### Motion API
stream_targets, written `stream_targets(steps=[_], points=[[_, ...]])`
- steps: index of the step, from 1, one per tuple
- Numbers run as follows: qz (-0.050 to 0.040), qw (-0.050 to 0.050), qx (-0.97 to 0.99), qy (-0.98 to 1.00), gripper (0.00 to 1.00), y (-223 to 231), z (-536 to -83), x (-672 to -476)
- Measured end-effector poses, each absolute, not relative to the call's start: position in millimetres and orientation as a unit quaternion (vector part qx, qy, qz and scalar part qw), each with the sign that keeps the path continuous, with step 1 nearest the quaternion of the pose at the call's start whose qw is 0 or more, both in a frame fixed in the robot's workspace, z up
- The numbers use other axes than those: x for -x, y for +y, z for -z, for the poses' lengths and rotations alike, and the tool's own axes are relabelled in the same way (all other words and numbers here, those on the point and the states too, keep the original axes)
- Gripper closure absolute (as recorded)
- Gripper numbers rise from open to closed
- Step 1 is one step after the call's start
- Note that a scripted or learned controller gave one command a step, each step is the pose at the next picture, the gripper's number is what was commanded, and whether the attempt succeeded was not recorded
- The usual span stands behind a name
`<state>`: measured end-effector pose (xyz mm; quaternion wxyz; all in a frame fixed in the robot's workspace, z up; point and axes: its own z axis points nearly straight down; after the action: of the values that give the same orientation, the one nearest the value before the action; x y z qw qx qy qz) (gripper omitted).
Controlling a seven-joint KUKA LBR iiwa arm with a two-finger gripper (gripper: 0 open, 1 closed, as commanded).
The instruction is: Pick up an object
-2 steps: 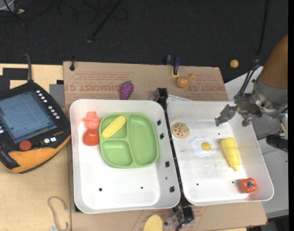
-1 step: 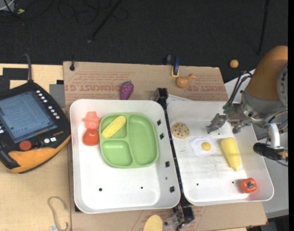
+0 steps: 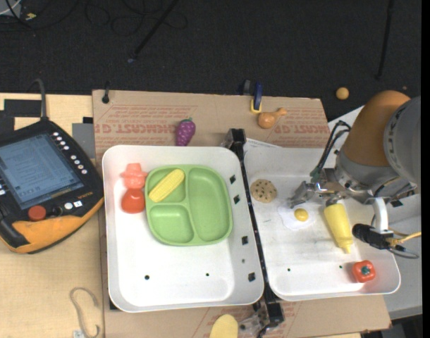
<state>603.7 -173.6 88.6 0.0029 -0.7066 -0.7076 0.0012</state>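
The claw (image 3: pixel 304 194) is down inside the right-hand bin (image 3: pixel 321 284), its thin metal fingers spread apart with nothing between them. Just below its tips lies a fried egg (image 3: pixel 297 216), white with a yellow yolk, flat on the bin floor and not touched by the fingers as far as I can see. To the claw's right, very near it, a yellow mustard bottle (image 3: pixel 338 225) lies on its side, nozzle pointing toward the front edge of the bin. To the claw's left, near the divider between the two bins, sits a chocolate-chip cookie (image 3: pixel 263 189). Farther off, toward the front right corner of the same bin, there is a small red tomato (image 3: pixel 363 270) with a green top.

The grey arm (image 3: pixel 384 146), with its orange band, comes in behind the claw from the right.

Well away to the claw's left, the other bin (image 3: pixel 173 287) holds a green divided plate (image 3: pixel 188 205) with a corn cob (image 3: pixel 165 184) resting in its upper-left compartment, and an orange-red toy figure (image 3: pixel 133 187) just beside the plate's left edge. Beyond the bins, on the cardboard, lie a purple bunch of grapes (image 3: pixel 185 130) and an orange pear-shaped piece (image 3: pixel 270 117). A control pendant (image 3: pixel 39 182) sits far left on the bench.
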Motion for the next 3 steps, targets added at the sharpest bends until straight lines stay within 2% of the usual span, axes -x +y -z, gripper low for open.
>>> stream_targets(steps=[1, 2, 3], points=[[0.0006, 0.0, 0.708, -0.707, 0.0, -173.7, -89.2, -604.5], [0.0018, 0.0, 0.709, -0.705, 1.0, -175.0, -100.3, -604.9], [0.0006, -0.001, 0.709, -0.706, 1.0, -171.5, -149.4, -597.0]])
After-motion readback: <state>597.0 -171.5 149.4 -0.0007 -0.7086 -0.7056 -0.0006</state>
